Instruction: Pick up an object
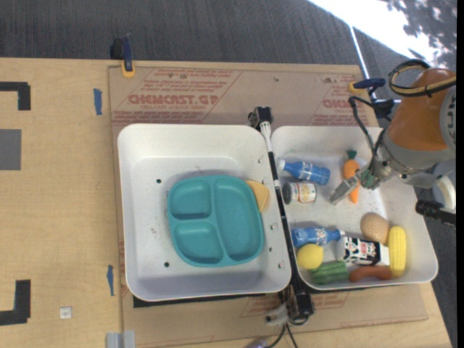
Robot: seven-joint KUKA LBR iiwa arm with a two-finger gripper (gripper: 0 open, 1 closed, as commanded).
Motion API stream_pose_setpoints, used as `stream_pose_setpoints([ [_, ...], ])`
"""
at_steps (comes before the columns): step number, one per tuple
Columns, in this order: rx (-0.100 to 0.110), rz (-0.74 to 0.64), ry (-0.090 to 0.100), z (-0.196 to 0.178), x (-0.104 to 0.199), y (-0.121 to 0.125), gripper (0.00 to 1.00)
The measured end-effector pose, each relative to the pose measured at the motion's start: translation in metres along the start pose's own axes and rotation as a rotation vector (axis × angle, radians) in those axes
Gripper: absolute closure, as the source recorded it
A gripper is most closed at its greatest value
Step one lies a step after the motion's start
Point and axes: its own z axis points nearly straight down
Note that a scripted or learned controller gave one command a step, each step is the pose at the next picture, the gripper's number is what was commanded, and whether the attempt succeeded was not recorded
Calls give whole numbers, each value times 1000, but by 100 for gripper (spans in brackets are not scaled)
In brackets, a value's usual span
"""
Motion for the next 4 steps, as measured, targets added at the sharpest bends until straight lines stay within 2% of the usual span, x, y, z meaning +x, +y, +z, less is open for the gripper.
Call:
stream_pose_setpoints([
  [1,-6,0,-5,-12,-1,2,100],
  [2,-6,0,-5,-12,-1,2,0],
  [3,-2,121,-1,0,24,40,0],
  [4,-7,122,-6,-12,22,41,100],
])
